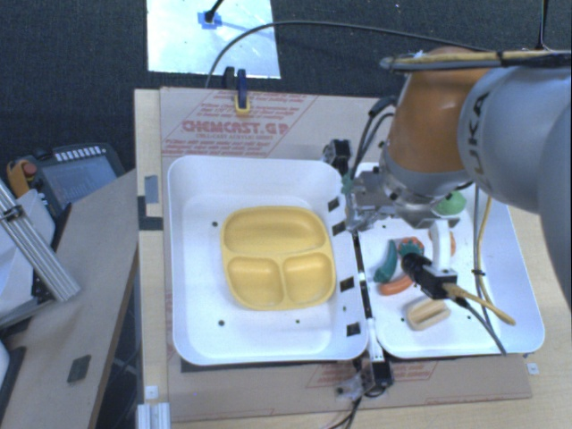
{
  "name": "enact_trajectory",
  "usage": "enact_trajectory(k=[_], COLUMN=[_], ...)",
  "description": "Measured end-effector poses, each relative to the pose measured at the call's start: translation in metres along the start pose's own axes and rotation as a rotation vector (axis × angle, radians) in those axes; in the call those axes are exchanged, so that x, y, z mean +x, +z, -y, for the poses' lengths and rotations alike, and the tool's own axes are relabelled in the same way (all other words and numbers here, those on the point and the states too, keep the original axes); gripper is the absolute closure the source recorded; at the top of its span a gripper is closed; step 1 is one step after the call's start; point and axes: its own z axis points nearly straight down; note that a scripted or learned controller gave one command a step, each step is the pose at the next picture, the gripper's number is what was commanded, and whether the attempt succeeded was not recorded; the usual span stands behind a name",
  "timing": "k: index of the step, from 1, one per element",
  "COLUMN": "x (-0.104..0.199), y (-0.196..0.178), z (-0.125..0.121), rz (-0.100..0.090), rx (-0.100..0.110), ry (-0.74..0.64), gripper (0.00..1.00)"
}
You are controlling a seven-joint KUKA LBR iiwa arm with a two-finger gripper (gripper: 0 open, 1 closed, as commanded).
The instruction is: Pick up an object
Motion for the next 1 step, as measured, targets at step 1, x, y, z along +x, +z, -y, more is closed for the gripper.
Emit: enact_trajectory(k=[1], x=[0.0354], y=[0.0036], z=[0.0372], rz=[0.001], rx=[0.002], ry=[0.001], gripper=[1.0])
